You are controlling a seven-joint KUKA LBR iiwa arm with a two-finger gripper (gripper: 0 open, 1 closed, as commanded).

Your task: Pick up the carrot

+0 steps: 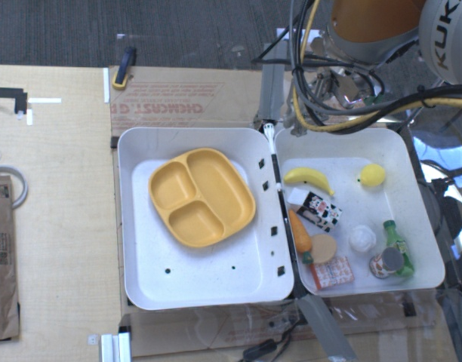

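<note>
**A:** What writing could be read?

**B:** The cardboard sheet (187, 98) behind the left bin (133, 225) carried red lettering printed upside down; it looked like "CHEMCAST", though the rest was too faint to make out. White letters, "KU", ran down the arm (389, 6) at the top right, cut off by the frame. The brown paper bag (2, 251) at the left edge bore small dark print, too small to read.

**B:** The small black-and-white carton (317, 209) had a cow-like pattern, its text illegible.

**A:** And what was hidden?

**B:** The pincer sat somewhere in the tangle of cables (329, 89) above the right bin (412, 157), and one could not tell whether it was spread or pressed together. The arm's upper body ran out of view.

**A:** The bins?

**B:** The left one held a yellow divided plate (202, 196) with three compartments. The right one held the carrot (299, 232), lying against the bin's left wall, just below the carton and touching a tan round piece (324, 246). Nearby lay a banana (308, 177), a lemon (372, 175), a green bottle (398, 244), a small can (383, 265), a red-and-white packet (334, 272) and a clear lid-like object (361, 238), hard to identify.
</note>
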